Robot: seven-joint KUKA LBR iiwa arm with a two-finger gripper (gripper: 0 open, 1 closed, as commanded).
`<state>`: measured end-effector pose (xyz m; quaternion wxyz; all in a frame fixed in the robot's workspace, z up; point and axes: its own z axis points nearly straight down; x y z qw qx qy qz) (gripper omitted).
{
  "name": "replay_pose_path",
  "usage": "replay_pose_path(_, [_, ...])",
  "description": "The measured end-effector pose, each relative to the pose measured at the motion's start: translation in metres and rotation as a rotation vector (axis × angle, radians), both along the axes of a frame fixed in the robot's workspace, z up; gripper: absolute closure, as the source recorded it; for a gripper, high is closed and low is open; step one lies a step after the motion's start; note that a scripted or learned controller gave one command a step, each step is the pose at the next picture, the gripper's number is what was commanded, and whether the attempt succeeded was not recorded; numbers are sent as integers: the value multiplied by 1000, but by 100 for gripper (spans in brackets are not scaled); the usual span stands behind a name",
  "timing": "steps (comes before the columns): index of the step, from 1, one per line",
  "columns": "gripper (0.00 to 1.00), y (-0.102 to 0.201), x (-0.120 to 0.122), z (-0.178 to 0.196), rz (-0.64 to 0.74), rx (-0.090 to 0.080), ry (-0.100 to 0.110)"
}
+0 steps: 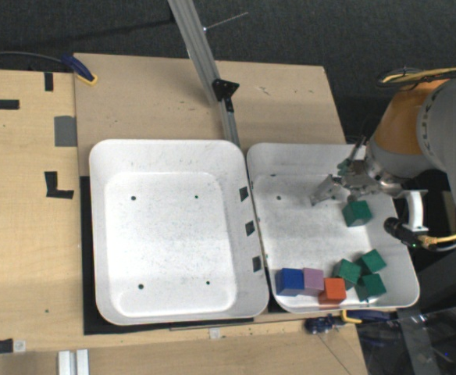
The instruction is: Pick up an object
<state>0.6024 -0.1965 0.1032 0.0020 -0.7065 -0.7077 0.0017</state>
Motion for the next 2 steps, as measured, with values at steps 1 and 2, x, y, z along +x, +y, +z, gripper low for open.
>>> replay_pose_path(1, [100,0,1,13,0,-1,-3])
replay_pose_path(2, [100,6,11,69,1,-2,-10])
